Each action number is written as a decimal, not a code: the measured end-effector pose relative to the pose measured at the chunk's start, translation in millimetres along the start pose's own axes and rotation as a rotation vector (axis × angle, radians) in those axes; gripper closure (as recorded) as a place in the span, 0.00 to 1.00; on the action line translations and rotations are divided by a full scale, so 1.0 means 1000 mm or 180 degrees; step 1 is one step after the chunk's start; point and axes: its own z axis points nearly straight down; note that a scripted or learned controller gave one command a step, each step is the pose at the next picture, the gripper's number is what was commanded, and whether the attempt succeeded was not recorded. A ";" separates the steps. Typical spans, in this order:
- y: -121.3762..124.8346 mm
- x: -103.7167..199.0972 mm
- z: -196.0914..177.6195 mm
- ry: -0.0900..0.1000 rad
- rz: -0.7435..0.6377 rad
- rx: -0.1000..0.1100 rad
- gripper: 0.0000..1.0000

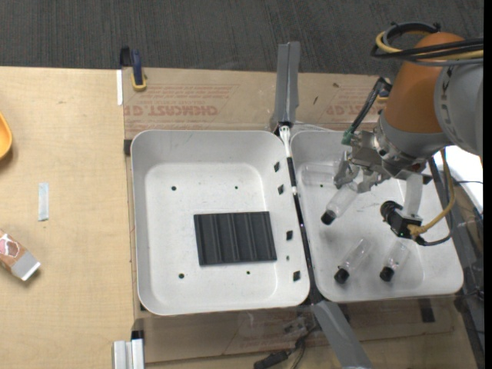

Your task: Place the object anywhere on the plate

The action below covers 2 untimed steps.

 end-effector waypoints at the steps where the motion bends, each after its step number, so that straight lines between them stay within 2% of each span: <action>1: -0.047 0.032 -0.048 0.0004 -0.0153 -0.0005 1.00; 2: -0.110 0.078 0.010 0.0002 -0.0434 0.0000 1.00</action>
